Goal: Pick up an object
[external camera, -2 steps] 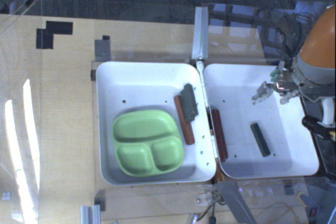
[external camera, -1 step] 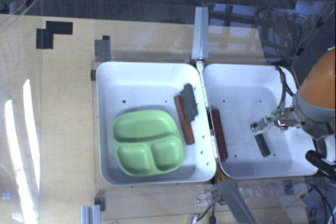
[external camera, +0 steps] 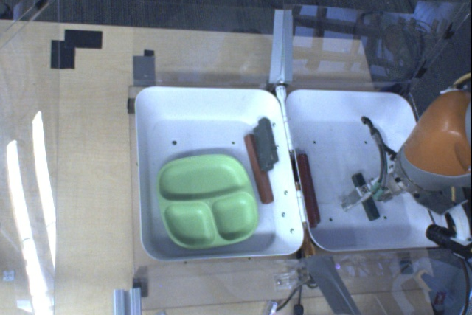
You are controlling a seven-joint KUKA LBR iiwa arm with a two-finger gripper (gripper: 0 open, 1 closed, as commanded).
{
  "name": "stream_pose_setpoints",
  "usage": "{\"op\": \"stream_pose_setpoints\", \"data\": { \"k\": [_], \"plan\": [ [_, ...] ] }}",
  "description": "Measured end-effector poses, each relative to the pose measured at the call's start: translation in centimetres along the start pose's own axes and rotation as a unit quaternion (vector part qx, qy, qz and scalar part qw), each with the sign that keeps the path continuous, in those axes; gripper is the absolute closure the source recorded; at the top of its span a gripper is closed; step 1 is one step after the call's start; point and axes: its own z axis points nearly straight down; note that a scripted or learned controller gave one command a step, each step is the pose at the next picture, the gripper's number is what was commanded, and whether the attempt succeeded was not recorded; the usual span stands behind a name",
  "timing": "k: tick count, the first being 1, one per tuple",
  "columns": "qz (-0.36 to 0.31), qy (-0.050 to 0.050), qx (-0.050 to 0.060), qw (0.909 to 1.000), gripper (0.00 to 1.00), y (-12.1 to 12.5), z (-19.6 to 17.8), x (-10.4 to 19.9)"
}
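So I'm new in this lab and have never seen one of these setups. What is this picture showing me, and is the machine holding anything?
This is one camera fixed above a bench, looking down at a slant. The grey and orange shape at the right is a robot arm, and the small part at its tip is its gripper, a two-finger clamp. It hangs over the right white bin, with nothing visible between its fingers. A reddish-brown stick lies along that bin's left wall. The left white bin holds a green divided plate, a second reddish-brown stick and a dark grey brush-like tool overlapping the stick. The arm's job is to pick up an object.
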Motion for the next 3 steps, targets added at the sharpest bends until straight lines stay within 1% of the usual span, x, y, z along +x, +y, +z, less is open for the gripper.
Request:
{"op": "stream_pose_setpoints", "data": {
  "k": [1, 2, 3],
  "plan": [
    [0.188, 0.001, 0.001, 0.9821, 0.0, 1.1, 0.1, -3.4],
    [0.186, -0.001, -0.003, 0.9825, 1.0, 1.5, -1.2, -3.4],
    [0.151, 0.001, 0.003, 0.9886, 1.0, 9.5, -12.1, -1.9]
  ]
}}
